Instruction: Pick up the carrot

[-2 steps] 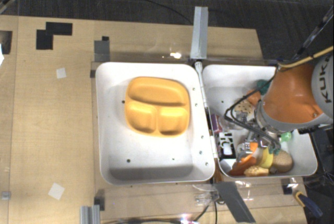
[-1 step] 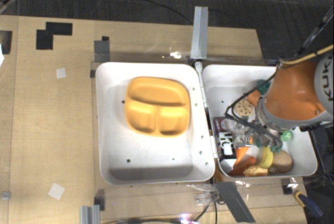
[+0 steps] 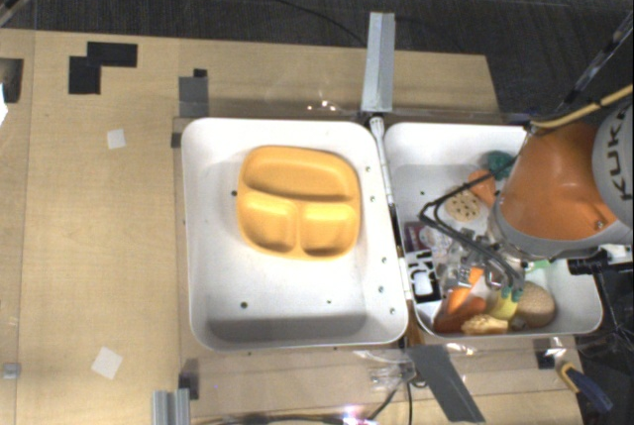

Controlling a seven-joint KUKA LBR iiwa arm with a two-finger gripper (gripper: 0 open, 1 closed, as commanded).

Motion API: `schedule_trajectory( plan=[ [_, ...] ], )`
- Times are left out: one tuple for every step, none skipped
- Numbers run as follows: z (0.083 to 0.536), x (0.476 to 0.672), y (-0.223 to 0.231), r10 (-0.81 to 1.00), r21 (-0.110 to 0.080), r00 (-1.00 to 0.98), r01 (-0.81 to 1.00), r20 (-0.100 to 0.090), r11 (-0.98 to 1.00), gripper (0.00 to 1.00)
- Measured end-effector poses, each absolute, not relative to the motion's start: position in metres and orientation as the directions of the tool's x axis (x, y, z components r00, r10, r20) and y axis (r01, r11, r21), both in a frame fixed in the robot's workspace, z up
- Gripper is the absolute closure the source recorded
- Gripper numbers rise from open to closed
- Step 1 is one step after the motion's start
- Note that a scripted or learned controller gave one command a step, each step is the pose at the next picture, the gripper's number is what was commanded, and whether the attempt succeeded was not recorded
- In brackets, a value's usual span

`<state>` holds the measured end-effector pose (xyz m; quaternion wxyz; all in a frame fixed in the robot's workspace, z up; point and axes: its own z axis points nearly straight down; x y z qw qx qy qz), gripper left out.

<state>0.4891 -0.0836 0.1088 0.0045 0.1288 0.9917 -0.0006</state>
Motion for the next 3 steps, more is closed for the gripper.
schedule_trajectory(
  plan=[
    [0.12, 0.492, -0.083, 0.251, 0.001, -0.968, 0.251, -0.017, 0.968, 1.0],
    [0.093, 0.488, -0.092, 0.751, 0.003, -0.66, 0.751, -0.003, 0.66, 1.0],
    [0.104, 0.488, -0.092, 0.896, 0.004, -0.443, 0.896, -0.002, 0.443, 1.0]
  ],
)
